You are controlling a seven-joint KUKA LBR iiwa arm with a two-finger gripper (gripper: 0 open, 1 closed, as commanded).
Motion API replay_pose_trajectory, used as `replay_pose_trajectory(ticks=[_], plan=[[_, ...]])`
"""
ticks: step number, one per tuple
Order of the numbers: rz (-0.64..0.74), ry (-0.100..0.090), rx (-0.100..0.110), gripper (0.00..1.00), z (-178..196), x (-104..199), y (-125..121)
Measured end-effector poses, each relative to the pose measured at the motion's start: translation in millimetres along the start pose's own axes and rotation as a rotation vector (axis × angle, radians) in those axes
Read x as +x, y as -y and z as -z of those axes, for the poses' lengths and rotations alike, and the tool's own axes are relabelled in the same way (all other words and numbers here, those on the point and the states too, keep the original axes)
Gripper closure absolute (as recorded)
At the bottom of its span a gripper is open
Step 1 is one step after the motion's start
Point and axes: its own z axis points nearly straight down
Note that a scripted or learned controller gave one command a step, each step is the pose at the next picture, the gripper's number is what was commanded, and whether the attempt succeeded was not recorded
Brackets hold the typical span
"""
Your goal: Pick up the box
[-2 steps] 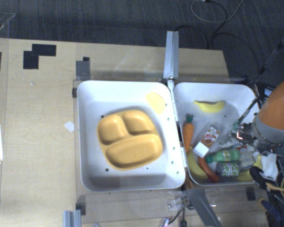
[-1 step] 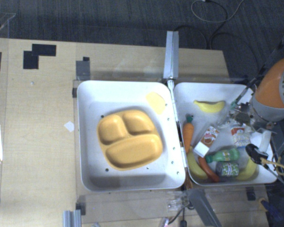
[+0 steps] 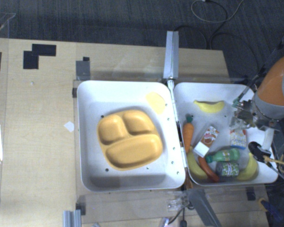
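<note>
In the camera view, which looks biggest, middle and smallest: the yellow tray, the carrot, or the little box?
1. Yellow tray, by far the biggest.
2. Carrot.
3. Box, though it looks close to the carrot in size, so this order is unsure.

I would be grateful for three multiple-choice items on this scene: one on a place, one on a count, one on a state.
1. Where does the yellow divided tray lie?
A. in the left bin
B. in the right bin
C. on the bench outside both bins

2. How many compartments does the tray have?
A. two
B. three
C. five

3. How does the green bottle rest?
A. upright
B. on its side
C. on the tray

Answers:
1 A: the tray sits inside the left bin.
2 B: two small wells above one wide well.
3 B: it lies lengthwise among the items in the right bin, below the box; the end effector hovers over the bin's right part.
</note>
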Motion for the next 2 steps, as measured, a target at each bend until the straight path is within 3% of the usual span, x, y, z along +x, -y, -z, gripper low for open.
replay_pose_trajectory(ticks=[1,2], plan=[[0.0,0.0,0.001,0.0,0,0,0],[-0.036,-0.008,0.012,0.0,-11,-1,-13]])
